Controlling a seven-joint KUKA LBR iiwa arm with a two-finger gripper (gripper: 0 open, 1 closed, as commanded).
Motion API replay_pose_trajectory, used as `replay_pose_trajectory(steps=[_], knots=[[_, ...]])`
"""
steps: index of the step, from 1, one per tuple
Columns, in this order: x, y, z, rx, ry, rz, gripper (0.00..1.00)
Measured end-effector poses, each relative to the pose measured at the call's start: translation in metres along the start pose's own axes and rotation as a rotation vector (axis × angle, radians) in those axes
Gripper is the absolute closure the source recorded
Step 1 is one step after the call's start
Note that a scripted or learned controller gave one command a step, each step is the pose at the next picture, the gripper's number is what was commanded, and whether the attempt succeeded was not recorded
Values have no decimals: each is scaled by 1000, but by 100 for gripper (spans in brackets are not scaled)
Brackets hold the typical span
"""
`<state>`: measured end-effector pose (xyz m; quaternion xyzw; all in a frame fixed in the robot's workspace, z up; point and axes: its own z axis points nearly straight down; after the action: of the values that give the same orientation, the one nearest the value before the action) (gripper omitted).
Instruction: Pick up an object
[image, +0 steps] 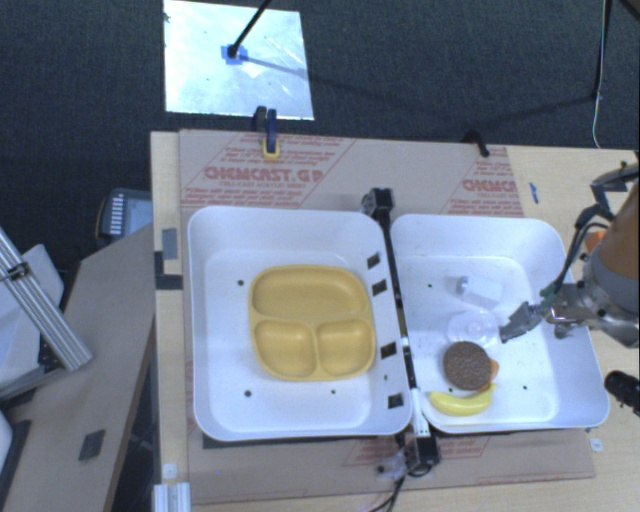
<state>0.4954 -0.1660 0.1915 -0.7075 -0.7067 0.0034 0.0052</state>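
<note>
In the right bin (540, 245) lie several small objects. A brown round disc (466, 364) sits near the front, with an orange piece (492, 369) peeking out at its right edge. A yellow banana (461, 402) lies just in front of the disc. Two clear plastic pieces rest further back, one (472, 291) near the middle and a round one (470, 328) just behind the disc. My gripper (518, 324) hangs over the right half of this bin, to the right of the clear round piece and behind and to the right of the disc. Nothing shows in its grasp.
The left bin (215, 300) holds a yellow tray (308, 321) with three compartments. A black divider with clips (388, 300) runs between the bins. The grey arm (610, 290) enters from the right edge. A cardboard sheet (330, 165) lies under both bins.
</note>
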Motion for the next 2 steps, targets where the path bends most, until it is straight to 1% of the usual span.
replay_pose_trajectory(steps=[1,2], knots=[[1,3,-6,-13,-3,-4,0],[-2,6,36,-10,-1,-2,0]])
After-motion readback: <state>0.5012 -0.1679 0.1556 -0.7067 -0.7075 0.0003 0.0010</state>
